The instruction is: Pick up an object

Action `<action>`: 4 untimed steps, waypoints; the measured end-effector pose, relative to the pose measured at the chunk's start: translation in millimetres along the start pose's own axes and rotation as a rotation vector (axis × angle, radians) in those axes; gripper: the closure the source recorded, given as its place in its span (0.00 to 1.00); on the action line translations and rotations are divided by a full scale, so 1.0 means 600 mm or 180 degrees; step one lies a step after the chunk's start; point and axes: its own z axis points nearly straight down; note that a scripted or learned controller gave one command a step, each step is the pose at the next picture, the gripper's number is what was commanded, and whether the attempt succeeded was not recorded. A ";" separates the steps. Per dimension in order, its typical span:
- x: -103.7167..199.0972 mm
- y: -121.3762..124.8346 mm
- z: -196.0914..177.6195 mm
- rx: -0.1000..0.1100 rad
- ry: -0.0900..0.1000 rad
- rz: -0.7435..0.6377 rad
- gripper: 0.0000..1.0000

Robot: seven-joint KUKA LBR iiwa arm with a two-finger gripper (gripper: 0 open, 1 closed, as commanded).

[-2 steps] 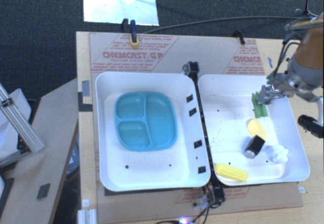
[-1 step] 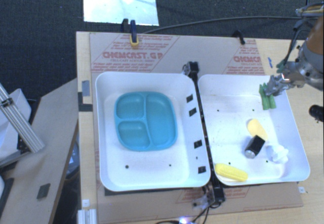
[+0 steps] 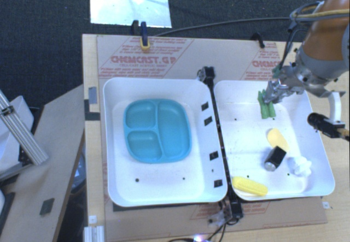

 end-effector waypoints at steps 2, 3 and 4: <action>0.188 0.013 0.008 0.0003 0.0002 0.0000 1.00; 0.270 0.001 0.001 0.0006 0.0002 0.0001 1.00; 0.354 0.005 -0.005 0.0001 0.0003 0.0001 1.00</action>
